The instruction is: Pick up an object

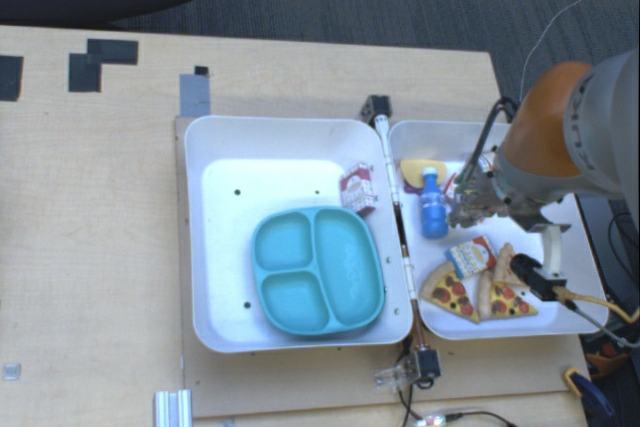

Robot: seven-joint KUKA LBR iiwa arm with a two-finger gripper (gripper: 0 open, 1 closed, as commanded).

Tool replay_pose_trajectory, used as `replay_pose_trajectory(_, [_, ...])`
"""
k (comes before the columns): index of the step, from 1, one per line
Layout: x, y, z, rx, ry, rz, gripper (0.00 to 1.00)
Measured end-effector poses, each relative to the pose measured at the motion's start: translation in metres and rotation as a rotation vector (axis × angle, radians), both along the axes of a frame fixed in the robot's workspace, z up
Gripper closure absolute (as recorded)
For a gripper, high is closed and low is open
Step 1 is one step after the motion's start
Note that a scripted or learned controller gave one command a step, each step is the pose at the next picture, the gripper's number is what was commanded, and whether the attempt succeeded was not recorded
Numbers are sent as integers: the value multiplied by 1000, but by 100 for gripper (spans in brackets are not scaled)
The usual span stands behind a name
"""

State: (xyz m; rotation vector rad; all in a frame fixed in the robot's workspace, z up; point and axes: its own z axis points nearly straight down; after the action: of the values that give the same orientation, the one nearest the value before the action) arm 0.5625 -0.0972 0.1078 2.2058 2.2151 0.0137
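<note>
The claw (468, 210) is down in the right bin (578, 320), low over the clutter there, but from this angle I cannot tell how it is set or whether anything is caught in it; its tip is lost among dark parts of the wrist. Just to its left stands a small blue bottle (433, 205), upright or nearly so, with a yellow toy (420, 171) tucked behind it toward the bin's far wall. Just below the claw lies a small blue-and-white packet (467, 259), and beside that two pizza slices (455, 293) spread across the near part of the bin, with a pale breadstick-like piece (497, 273) between them. The grey arm (600, 130) with its orange band (545, 120) comes in from the right, above the bin. In the left bin (215, 245) a light blue divided plate (318, 268) sits toward the near right corner, and a red-and-white wrapper (357, 189) rests just beyond it, close to the wall between the bins.
</note>
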Motion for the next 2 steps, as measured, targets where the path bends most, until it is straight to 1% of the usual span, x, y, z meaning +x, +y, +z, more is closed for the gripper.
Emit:
replay_pose_trajectory(1, [0,0,0,0,0,0,0])
replay_pose_trajectory(2, [-41,12,-20,-1,-1,-4,0])
